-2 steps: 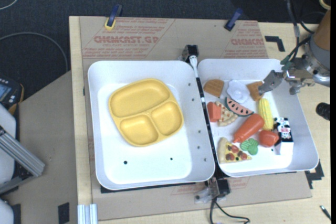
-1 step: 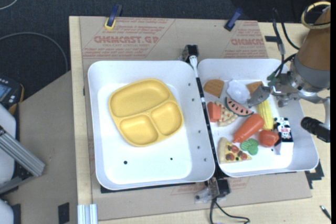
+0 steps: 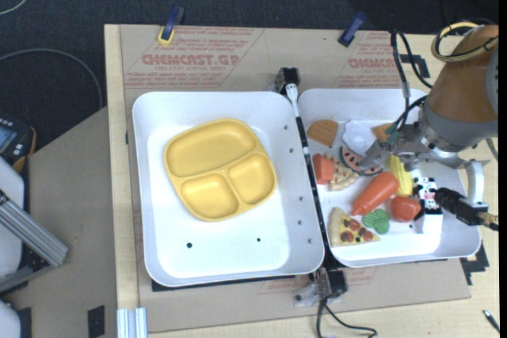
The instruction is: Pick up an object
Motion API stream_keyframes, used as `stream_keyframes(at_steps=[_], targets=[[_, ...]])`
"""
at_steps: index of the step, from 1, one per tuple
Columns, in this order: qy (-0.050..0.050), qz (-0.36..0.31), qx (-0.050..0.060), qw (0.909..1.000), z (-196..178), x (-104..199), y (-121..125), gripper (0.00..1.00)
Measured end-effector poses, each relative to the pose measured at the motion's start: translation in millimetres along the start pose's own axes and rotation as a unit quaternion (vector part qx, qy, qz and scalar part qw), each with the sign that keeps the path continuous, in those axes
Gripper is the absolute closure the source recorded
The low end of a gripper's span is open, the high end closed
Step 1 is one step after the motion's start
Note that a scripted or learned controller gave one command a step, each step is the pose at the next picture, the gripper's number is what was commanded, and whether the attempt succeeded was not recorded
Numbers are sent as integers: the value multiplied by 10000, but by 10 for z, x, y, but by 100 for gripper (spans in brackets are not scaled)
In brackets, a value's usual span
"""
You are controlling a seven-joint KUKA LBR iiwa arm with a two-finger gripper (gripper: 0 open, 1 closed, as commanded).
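Looking down from the camera view, we see the carrot (image 3: 374,191) lying mid right bin (image 3: 337,100), likely light, stiff, slick plastic; we would pinch its thick middle. The gripper (image 3: 390,153) hangs just above it

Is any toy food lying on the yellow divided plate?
No. The yellow plate has bare compartments; the toy food lies in the right bin.

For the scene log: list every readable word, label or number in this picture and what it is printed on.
"CHEMCAST G.P": red print on the brown protective sheet of the bench, behind the left bin.
Smaller red line beneath it: too blurred to read.
Red print behind the right bin, on the same sheet: partly hidden, likely the same brand, not readable.
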State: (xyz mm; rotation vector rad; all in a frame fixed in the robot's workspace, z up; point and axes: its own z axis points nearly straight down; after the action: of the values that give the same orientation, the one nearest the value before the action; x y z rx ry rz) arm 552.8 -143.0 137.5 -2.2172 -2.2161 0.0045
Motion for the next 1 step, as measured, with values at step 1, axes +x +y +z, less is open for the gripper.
stream_keyframes(at_steps=[1], targets=[[-4,4,-35,10000,500,3,17,0]])
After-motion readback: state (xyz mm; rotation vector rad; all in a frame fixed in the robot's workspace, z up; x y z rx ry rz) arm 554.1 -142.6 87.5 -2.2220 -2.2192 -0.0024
